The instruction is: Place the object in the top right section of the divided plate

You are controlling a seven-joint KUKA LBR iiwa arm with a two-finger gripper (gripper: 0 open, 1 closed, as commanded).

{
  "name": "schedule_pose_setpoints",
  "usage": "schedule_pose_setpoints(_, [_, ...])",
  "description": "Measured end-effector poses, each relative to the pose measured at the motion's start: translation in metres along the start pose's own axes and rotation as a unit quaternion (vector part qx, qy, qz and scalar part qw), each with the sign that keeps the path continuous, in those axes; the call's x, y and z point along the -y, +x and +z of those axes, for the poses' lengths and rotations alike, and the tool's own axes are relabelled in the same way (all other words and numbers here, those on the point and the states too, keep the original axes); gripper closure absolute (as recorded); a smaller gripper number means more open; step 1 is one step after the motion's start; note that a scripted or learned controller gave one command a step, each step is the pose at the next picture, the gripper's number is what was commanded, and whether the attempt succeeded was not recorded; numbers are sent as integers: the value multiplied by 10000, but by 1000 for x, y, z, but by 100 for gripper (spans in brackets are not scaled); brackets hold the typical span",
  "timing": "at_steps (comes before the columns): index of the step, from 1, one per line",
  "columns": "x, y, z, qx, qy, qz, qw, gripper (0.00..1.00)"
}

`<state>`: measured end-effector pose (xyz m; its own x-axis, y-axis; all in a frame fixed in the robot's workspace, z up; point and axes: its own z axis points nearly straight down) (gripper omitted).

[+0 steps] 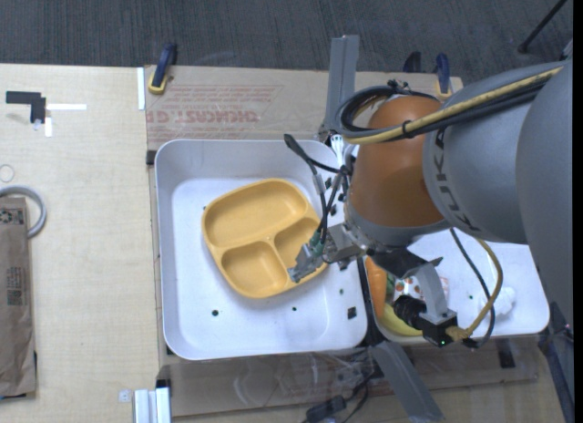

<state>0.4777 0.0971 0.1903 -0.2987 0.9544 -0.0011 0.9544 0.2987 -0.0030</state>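
Looking down from the one camera, the yellow divided plate (250,216) lies tilted in the left bin (182,321), and everything else is placed from it. Its three sections, one large and two small, all look bare. The gripper (305,266) hangs at the plate's right-hand rim, over the edge of the small section nearest the arm (401,175). Whether the claw is spread or pinching cannot be told from here, and nothing plainly sits in it.

The task's object cannot be picked out with certainty. The likely candidates lie to the right of the plate, in the right bin (524,316), largely hidden under the arm: a yellow thing (390,318) closest to the plate, a red and white thing (439,280) just beyond it, and a white thing (506,300) farthest off.

Judging by their small size, any of these should be light and easy to lift. The yellow one looks smooth and rounded, so it may slip. A grip from above across its narrow width seems safest.

A few dark specks (215,312) dot the bin floor below the plate.
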Motion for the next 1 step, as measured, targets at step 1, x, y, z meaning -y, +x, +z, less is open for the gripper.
schedule_pose_setpoints(1, [22, -89, 0, 0, 1, 916, 9958, 0])
